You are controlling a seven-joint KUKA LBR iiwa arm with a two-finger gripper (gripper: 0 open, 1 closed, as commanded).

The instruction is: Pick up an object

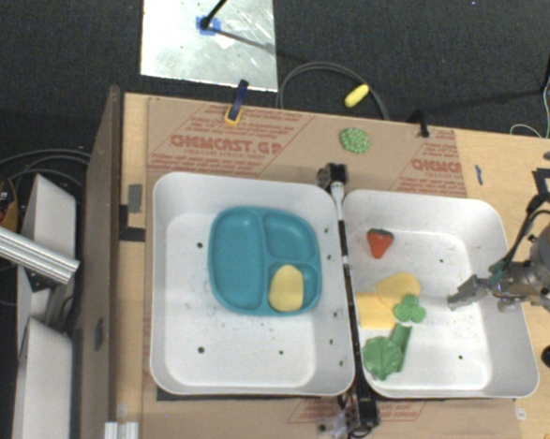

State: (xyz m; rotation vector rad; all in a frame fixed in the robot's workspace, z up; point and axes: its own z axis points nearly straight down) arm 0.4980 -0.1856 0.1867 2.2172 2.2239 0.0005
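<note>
In the right bin I see a strawberry near the back, with yellow pieces and green pieces bunched at its left side. The gripper hangs over the right part, apart from them; its blurred tip won't tell me its state, and the frame edge cuts the arm

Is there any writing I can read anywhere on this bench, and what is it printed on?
"CHEMCAST GP": red print on the brown sheet behind the left bin.
"CHEMC...": the same red print on the brown sheet behind the right bin, cut short by the bin's edge.
Smaller red lines around both prints are too blurred to read.
The toys, the teal plate and the bins show no readable text.
</note>
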